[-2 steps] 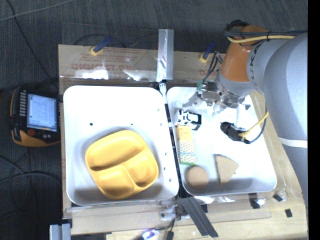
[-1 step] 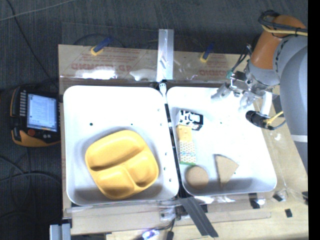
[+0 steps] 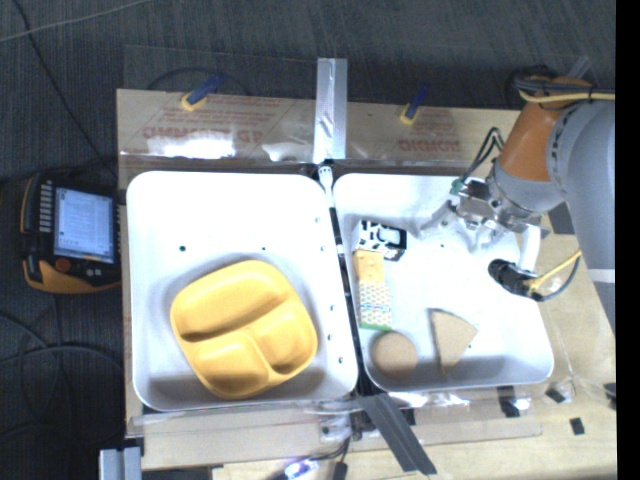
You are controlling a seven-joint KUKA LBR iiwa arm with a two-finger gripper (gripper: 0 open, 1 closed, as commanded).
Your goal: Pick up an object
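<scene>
**Mia:** Where was the pincer (image 3: 478,220), and was it open?

**Ben:** It hung over the back part of the right bin (image 3: 500,373), near that bin's far right corner. Its small metal parts were bunched up under the wrist, so I could not tell if it was apart or together. Nothing showed between its tips. It looked like it touched nothing but air above the white floor.

**Mia:** What could it pick up?

**Ben:** All the small things lay in the right bin. A black and white packet (image 3: 382,236) sat near the back left. Just in front of it lay a long yellow and green box (image 3: 373,288), close along the wall between the bins. A round brown disc (image 3: 394,351) sat by the front edge, and a tan wedge (image 3: 453,334) lay near it. The left bin (image 3: 150,268) had a big yellow tray (image 3: 243,326) with split parts.

**Mia:** Was anything hard to see?

**Ben:** Yes. The arm (image 3: 585,183) was cut off at the right side. A black cable (image 3: 515,278) with a yellow wire hung below the wrist and covered a bit of the bin. The print on the packet was too small to read.

**Mia:** Was there room to move?

**Ben:** The middle and right of the right bin were bare white. The box was tight to the wall, and the disc was near the front rim.
</scene>
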